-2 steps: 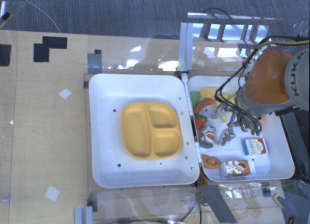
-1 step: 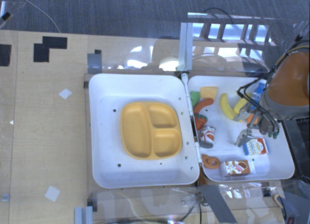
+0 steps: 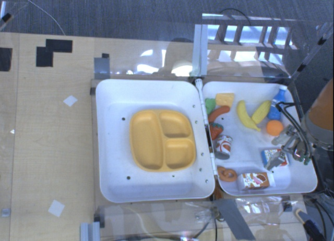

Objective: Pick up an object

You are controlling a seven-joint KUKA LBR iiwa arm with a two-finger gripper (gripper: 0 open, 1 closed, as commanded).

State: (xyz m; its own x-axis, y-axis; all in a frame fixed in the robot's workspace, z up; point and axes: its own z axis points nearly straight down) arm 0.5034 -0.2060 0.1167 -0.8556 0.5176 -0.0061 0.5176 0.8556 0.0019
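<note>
The right bin (image 3: 311, 184) holds several toy foods. My gripper (image 3: 275, 154) reaches in from the right and hovers low over a small blue and white carton (image 3: 270, 156). It is open, with one fingertip above the carton and one below it. Close by are an orange ball (image 3: 274, 127), a blue bottle (image 3: 280, 98), two yellow bananas (image 3: 247, 116), and a white packet (image 3: 255, 180) at the front. A can (image 3: 224, 146), a brown donut (image 3: 227, 173), a red sausage (image 3: 219, 112) and a yellow block (image 3: 225, 99) lie toward the bin's left side.
The left bin (image 3: 109, 130) holds a yellow divided tray (image 3: 162, 140). A metal divider post (image 3: 198, 52) and a clear rack (image 3: 250, 36) stand behind the bins. Cables run from the wrist (image 3: 292, 122) across the right bin's edge.
</note>
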